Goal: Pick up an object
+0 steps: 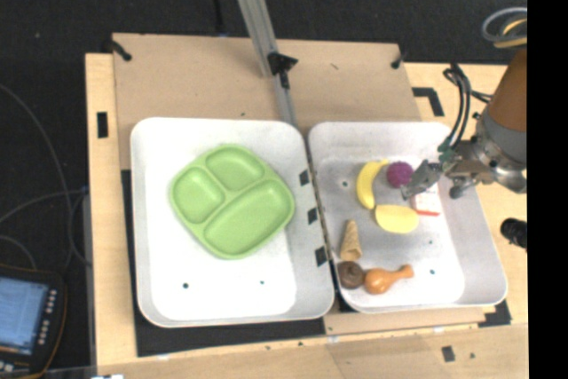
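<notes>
End effector low over right bin; open-or-shut state cannot tell. Purple ball just beside it, toward bin centre; yellow lump just below. Ball likely light, rigid, smooth, prone to roll: grip across widest middle.

green tray, yellow banana, purple ball, white bins.

Even, diffuse overhead light; the white bins look bright yet keep detail, the floor toward nine o'clock stays dark. Shadows are faint. The whole view is soft and grainy.
</notes>
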Available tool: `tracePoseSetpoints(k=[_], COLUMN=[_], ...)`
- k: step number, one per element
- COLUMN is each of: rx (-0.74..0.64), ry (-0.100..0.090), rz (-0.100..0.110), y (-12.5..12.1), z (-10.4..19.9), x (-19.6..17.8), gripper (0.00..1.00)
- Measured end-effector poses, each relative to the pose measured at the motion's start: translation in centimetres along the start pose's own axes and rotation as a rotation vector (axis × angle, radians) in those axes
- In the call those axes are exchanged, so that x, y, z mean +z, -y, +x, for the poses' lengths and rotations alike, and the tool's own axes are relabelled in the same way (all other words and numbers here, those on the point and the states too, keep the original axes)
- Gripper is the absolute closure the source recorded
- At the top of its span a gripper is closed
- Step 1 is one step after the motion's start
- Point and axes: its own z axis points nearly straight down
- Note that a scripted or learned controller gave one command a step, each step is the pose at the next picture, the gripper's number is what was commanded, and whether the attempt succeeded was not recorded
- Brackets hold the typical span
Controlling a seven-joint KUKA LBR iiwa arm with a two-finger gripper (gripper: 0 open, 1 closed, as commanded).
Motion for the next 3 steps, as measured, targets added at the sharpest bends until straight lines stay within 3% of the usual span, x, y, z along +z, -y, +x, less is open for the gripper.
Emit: tracePoseSetpoints(k=[2,3], rx=[0.000,0.004], ry=[0.000,0.001], rz=[-0.001,-0.009], y=[0.3,0.1], z=[-1.0,-1.1], x=[8.7,7.3], gripper=[0.00,1.00])
